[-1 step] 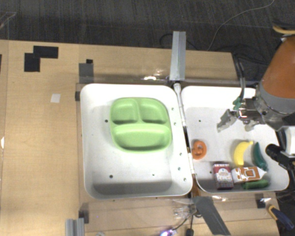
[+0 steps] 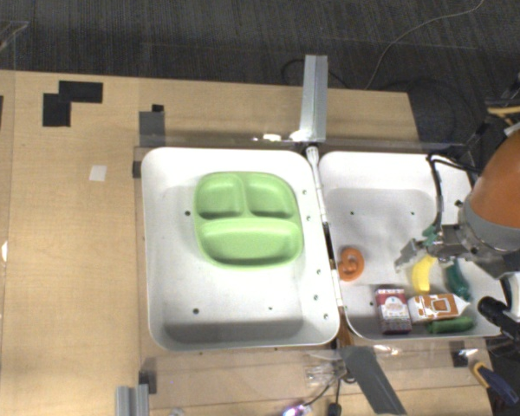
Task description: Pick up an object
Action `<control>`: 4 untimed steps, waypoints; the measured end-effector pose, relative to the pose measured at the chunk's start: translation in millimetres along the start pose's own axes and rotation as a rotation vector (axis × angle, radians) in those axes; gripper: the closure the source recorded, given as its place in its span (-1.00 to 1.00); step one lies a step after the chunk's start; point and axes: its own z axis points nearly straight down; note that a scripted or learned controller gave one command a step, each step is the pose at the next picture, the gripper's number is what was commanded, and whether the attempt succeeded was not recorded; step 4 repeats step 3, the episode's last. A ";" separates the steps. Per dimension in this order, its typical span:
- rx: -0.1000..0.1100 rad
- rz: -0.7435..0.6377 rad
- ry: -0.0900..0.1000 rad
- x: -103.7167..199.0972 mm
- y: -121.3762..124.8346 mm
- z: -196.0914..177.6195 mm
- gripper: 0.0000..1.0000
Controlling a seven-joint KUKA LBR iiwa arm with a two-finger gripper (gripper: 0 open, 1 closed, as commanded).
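Gripper [image 2: 427,251] low in right bin [image 2: 373,180], just above banana [image 2: 423,275]; finger state cannot be told. Green divided plate [image 2: 246,217] in left bin [image 2: 169,258].

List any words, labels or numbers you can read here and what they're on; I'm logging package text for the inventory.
None can be read.
Dark red box: print on top, too blurred.
Orange-and-white packet: printed label, too small to read.
Green divided plate: no marking visible.
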 end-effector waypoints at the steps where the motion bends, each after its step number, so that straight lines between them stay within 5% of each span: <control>1: -0.013 -0.007 0.005 -45.9 14.8 44.7 -1.00; 2: -0.019 -0.009 0.003 -45.4 17.3 32.7 1.00; 3: -0.004 0.078 -0.001 -12.7 60.9 -75.0 1.00; 4: -0.004 0.078 -0.001 -12.7 60.9 -75.0 1.00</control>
